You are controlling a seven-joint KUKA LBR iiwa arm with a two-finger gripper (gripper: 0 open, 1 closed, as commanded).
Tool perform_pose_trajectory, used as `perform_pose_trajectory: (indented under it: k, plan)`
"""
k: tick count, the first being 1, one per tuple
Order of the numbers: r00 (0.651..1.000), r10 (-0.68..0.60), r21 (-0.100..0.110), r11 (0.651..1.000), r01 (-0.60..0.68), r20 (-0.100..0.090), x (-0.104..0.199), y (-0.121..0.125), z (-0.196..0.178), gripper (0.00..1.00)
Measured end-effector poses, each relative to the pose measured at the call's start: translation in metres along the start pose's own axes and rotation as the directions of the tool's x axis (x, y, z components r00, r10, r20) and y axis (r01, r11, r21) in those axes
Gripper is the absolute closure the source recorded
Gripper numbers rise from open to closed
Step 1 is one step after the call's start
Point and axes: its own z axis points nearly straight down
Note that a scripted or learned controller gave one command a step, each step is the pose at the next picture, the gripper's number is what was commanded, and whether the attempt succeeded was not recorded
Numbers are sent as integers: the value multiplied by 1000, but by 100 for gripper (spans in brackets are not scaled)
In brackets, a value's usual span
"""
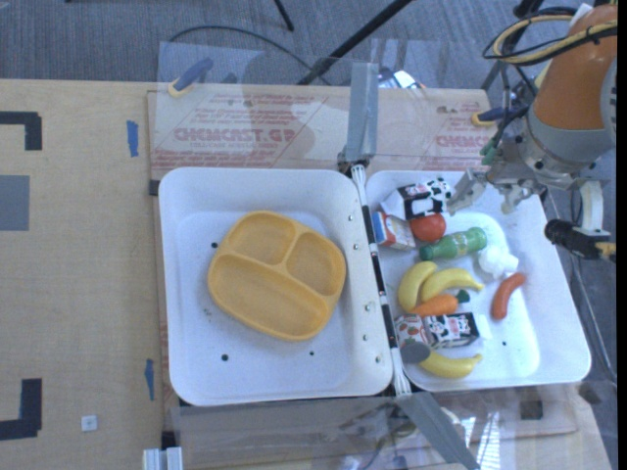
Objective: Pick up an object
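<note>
Nothing has been lifted yet. The gripper [487,190] is seen above the far edge of the right bin [560,355], jaws spread apart with nothing between them. The objects lie in that bin: tomato [428,227], green bottle [454,244], bananas [438,282]. Descent, grasp and lift remain.
</note>
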Motion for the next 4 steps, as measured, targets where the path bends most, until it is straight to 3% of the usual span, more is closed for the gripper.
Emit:
perform_pose_trajectory:
  k: [1, 2, 3, 4]
  plan:
    - [992, -127, -5, 992, 127, 2, -20, -8, 106, 0]
    - [992, -124, -3, 992, 124, 1, -21, -9, 98, 100]
    - [993, -117, -3, 993, 117, 2, 50, -7, -19, 100]
    - [909, -416, 1, 909, 416, -1, 39, 1, 67, 100]
